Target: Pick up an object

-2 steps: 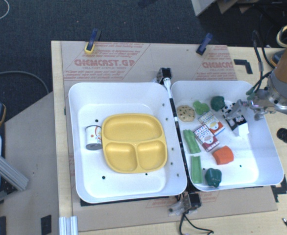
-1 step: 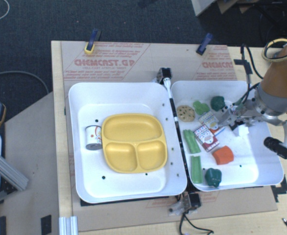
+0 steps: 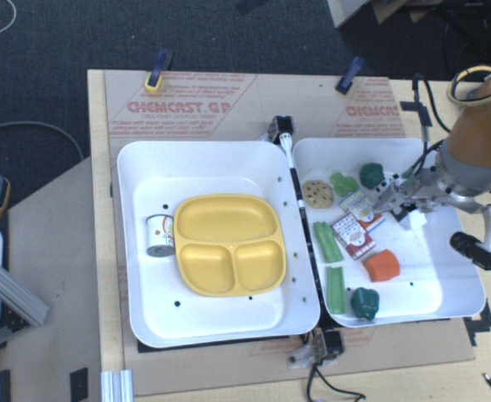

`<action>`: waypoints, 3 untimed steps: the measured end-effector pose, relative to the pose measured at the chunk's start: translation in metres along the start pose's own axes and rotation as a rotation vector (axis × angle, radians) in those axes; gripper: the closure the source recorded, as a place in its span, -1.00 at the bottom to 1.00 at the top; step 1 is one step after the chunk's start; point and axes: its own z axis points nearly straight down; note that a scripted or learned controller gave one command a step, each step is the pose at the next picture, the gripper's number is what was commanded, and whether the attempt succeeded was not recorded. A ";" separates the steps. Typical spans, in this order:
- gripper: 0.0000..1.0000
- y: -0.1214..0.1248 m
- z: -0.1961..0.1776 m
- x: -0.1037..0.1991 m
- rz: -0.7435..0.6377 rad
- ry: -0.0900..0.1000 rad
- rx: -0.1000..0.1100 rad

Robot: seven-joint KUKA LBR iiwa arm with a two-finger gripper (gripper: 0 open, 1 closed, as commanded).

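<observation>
So the jaws (image 3: 390, 198) are hanging low in the right bin (image 3: 459, 301), right of centre in the frame, and honestly I can't tell how wide they're sitting or if they're gripping anything. Just beside them is lying the red and white packet (image 3: 352, 232). It's looking flat, light and a bit crinkly, so I'd be pinching it across the short edges. Counting around it: one orange block (image 3: 382, 265), one cookie (image 3: 317, 193), two green sticks (image 3: 327, 242), three other green bits. Over in the left bin (image 3: 136, 249), one yellow tray (image 3: 227, 244) and one small can (image 3: 159, 235) are sitting
</observation>
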 end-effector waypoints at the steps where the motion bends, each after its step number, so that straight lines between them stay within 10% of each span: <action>1: 1.00 0.002 -0.012 -0.003 0.000 -0.008 -0.008; 3: 1.00 0.004 -0.123 -0.013 -0.003 0.004 0.009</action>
